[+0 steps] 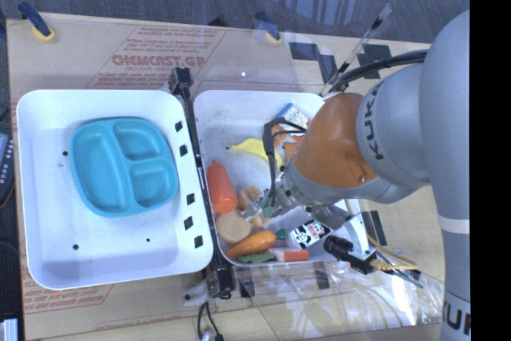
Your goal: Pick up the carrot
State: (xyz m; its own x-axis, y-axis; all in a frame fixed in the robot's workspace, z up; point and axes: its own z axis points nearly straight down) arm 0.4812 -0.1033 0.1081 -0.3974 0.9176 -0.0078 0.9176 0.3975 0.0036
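From the overhead camera view, my arm [415, 132] comes in from the right and bends down over the right bin [209, 112], the orange band [335, 144] above my wrist covering much of that bin's middle. My pincer [267, 204] sits low inside this bin among the clutter, and from this angle I cannot tell how it is set or whether it has anything. The carrot [252, 243] lies near the right bin's front edge, tilted, with its green top [254, 257] toward the front wall; it is just in front of my pincer and apart from it as far as I can see. Just left of the carrot, touching or nearly so, is a round beige piece [233, 227], and behind that, along the bin's left wall, stands an orange-red cylinder-like item [221, 186]. A yellow banana-like piece [254, 148] lies deeper in the same bin, partly under my wrist. Right of the carrot sits a small red-and-white item [294, 255] and a black-and-white patterned object [307, 234]. Left of the right bin, the left bin [48, 251] holds a blue divided plate [124, 165].
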